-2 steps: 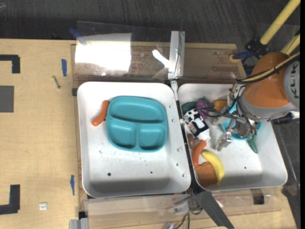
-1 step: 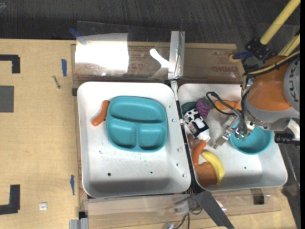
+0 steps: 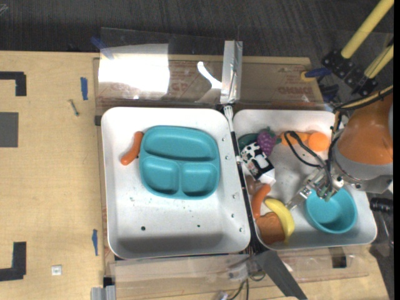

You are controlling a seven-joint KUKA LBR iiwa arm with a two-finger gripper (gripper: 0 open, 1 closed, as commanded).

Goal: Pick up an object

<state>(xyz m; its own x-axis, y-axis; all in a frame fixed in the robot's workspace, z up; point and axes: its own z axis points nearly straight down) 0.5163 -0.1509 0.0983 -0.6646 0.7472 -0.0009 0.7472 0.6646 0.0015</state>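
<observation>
You'll find the teal bowl [image 3: 331, 212] at the lower right of the frame, in the right bin [image 3: 294, 167]. The gripper [image 3: 323, 189] sits at the bowl's upper left rim, touching or just above it; whether its fingers are spread or pinched you cannot tell. Left of the bowl lies a yellow banana [image 3: 281, 214], well apart from the tool. Farther left, the left bin [image 3: 169, 230] holds a teal divided plate [image 3: 180, 161] with an orange carrot [image 3: 131, 149] beside it.
</observation>
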